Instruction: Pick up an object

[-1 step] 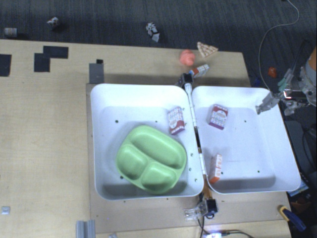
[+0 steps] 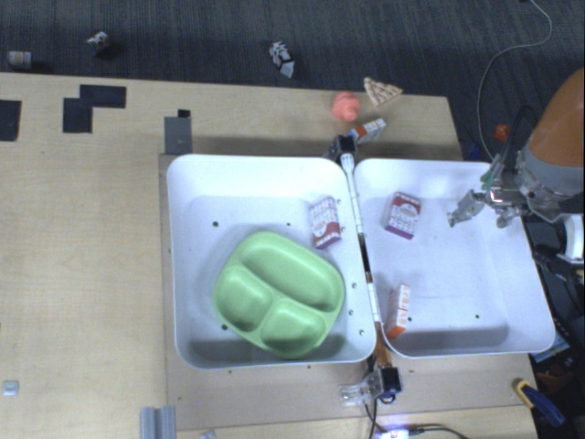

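Observation:
My gripper point(image 2: 482, 215) hangs over the right bin point(image 2: 475, 337) near its upper right corner, open with nothing between its fingers. A small red and white box point(image 2: 402, 215) lies in that bin, a short way left of the gripper. An orange and white packet point(image 2: 399, 308) lies near the bin's lower left corner. In the left bin point(image 2: 187, 245) a green divided plate point(image 2: 279, 291) rests tilted, and another red and white box point(image 2: 324, 222) sits beside it at the upper right.
Behind the bins on the bench lie a pink ball point(image 2: 345, 106), a wedge-shaped toy point(image 2: 382, 91) and a small tube point(image 2: 368, 132). A divider rail point(image 2: 362, 245) runs between the bins. Cables hang at the right.

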